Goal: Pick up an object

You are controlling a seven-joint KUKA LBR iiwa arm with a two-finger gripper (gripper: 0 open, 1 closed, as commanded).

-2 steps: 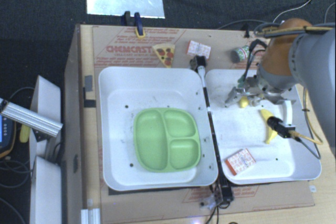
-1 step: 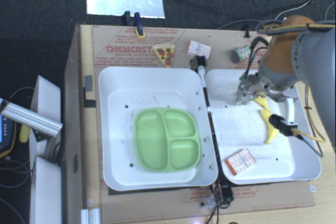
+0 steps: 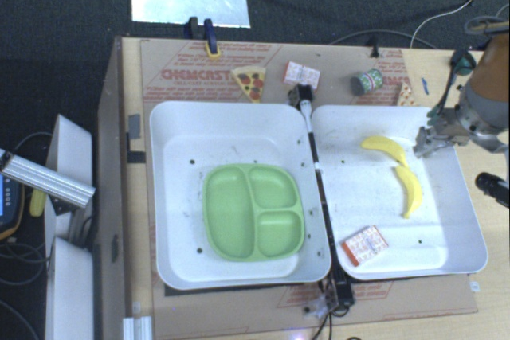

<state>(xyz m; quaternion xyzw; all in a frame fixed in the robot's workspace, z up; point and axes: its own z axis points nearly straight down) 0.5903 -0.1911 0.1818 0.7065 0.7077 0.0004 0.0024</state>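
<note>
We see the gripper [image 3: 426,141] over the right bin [image 3: 446,251], just right of two bananas [image 3: 385,146]; we cannot tell its fingers' state.

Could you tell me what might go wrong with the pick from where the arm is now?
The gripper sits near the right bin's far right wall, so a descent there could hit the rim. The nearest banana is curved and lies flat, so fingers may slide off it. The second banana lies close by, almost end to end, and could be nudged or caught along with the first.
</note>
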